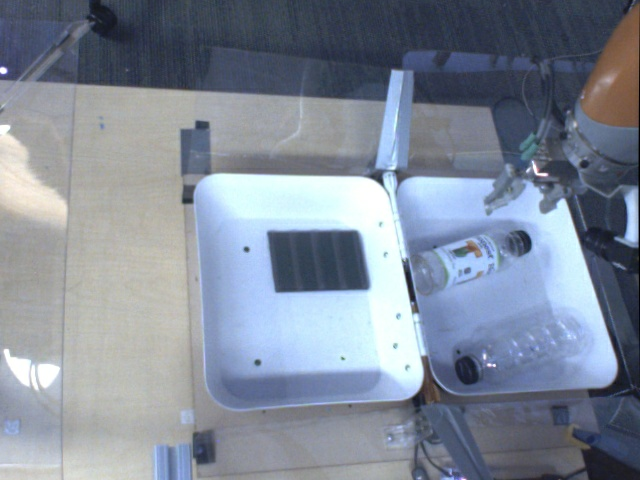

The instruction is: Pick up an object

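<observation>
While the claw (pixel 523 187) hangs over the upper right corner of the right bin (pixel 590 298), we note its two fingers spread apart with nothing between them. We log the nearest candidate, a labelled clear bottle (pixel 470 259), lying on its side in that bin toward 7 o'clock from the claw. Its long axis runs roughly 8 to 2 o'clock, cap (pixel 518 240) toward the claw. A second, unlabelled bottle (pixel 520 348) lies farther off at 6 o'clock, near the bin's front edge.
</observation>
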You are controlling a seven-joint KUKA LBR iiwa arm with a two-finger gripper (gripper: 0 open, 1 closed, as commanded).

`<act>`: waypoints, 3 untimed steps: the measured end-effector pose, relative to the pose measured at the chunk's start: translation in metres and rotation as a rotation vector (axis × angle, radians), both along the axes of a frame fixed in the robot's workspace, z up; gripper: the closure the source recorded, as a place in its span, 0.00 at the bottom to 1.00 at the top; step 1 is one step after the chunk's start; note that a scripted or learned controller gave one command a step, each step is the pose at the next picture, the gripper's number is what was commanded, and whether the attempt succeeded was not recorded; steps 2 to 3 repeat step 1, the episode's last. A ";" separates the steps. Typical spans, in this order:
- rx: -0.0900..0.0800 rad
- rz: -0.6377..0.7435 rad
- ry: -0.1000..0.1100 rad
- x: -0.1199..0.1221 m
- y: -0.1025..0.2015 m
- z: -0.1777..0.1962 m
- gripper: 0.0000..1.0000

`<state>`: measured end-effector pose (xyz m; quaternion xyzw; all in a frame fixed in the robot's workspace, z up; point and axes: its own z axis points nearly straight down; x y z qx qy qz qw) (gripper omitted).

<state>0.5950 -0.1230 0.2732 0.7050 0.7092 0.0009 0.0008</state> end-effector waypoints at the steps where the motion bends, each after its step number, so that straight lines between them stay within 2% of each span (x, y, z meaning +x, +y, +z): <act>1: 0.000 0.109 -0.001 0.009 0.021 -0.177 0.00; 3: 0.000 0.109 -0.001 0.009 0.021 -0.177 0.00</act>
